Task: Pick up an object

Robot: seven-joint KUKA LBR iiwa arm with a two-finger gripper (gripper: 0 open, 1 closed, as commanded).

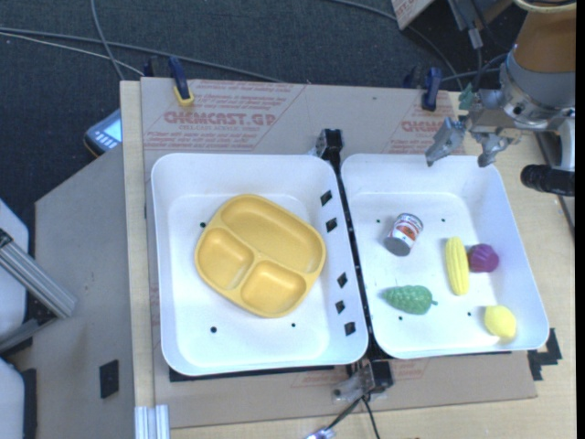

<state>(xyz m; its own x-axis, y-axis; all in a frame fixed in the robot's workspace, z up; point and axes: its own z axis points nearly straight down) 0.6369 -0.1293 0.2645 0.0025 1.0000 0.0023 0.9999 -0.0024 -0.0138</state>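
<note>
We note a dark carpeted floor with loose cables across the top of the frame, and below it a table [228, 112] covered by a printed board, two clamps fixed at its upper edge. Two shallow white bins sit side by side on it, touching along a black seam at centre. The left bin [174, 245] carries a yellow compartment tray [260, 254], tilted diagonally, with one long section and two smaller ones. The right bin [512, 236] carries five loose objects: a small can [403, 234] lying on its side near the bin's middle; a yellow corn cob [456, 265] upright in the frame just right of it; a purple item [483, 259] touching the cob's right side; a green bumpy item [409, 299] below the can; and a yellow lemon-like item [500, 321] toward the lower right corner. We record the arm entering at the upper right, with the gripper [464, 147] above the far rim of the right bin, well apart from all five objects. Its two fingers stand spread, with nothing between them.
</note>
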